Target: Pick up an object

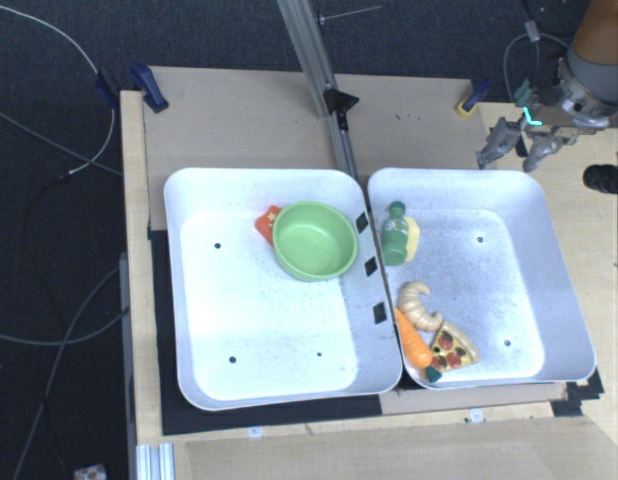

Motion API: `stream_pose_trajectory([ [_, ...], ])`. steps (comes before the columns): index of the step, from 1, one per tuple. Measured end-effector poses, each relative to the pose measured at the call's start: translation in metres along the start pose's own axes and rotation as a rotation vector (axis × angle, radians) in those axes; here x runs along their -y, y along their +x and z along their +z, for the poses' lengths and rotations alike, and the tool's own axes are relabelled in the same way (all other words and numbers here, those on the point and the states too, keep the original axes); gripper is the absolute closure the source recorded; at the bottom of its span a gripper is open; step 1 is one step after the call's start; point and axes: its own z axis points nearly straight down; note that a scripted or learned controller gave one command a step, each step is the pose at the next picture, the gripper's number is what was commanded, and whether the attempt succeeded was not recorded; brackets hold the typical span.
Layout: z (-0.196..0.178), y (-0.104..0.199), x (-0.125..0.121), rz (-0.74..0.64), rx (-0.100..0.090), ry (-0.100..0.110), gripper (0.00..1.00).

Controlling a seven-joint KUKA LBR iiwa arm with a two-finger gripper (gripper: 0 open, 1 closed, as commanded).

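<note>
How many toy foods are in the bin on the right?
4 or so. A green plastic bottle stands by the left wall with something yellow behind it. Near the front-left corner lie a beige croissant, an orange carrot and a pizza slice. More may be hidden.

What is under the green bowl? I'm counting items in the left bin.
An orange-red object pokes out from beneath the green bowl at its left edge. The bowl covers the rest, so its shape and identity can't be told.
</note>
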Motion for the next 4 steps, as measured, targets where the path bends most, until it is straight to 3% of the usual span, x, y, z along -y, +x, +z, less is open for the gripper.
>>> stream_pose_trajectory([
  [1,-0.005,0.0,-0.001,-0.001,0.001,-0.008,0.0],
  [4,0.165,0.016,0.012,-0.001,0.0,0.001,0.0],
])
